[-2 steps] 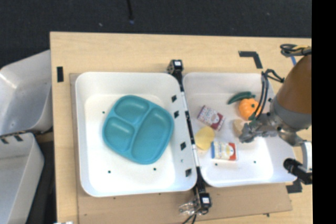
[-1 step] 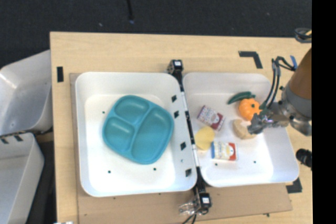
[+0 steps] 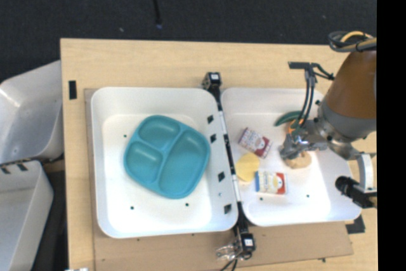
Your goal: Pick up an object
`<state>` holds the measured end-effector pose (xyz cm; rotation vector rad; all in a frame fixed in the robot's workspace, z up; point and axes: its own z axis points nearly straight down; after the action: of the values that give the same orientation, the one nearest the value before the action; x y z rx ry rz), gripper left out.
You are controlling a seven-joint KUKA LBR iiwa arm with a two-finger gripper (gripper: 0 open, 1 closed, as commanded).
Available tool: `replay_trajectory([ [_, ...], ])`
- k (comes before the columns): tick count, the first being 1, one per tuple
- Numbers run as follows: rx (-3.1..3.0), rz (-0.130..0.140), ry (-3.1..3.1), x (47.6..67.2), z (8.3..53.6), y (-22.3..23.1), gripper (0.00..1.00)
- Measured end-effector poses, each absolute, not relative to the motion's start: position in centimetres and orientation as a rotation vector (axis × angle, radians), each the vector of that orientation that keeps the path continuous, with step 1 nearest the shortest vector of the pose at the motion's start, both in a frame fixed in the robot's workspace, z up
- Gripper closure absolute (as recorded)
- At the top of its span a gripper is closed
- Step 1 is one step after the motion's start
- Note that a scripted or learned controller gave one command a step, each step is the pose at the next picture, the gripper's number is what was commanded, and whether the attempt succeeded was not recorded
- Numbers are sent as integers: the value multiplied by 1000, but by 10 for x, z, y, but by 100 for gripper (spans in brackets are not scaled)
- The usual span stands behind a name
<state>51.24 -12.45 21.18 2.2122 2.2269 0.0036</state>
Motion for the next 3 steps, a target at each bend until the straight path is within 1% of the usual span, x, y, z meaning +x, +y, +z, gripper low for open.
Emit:
replay_trajectory([
  [1, 2213, 3, 2230, 519, 212, -72, 100],
  [2, 2213, 3, 2229, 534, 206, -23, 100],
  [3, 2212, 5, 2231, 551, 220, 35, 100],
])
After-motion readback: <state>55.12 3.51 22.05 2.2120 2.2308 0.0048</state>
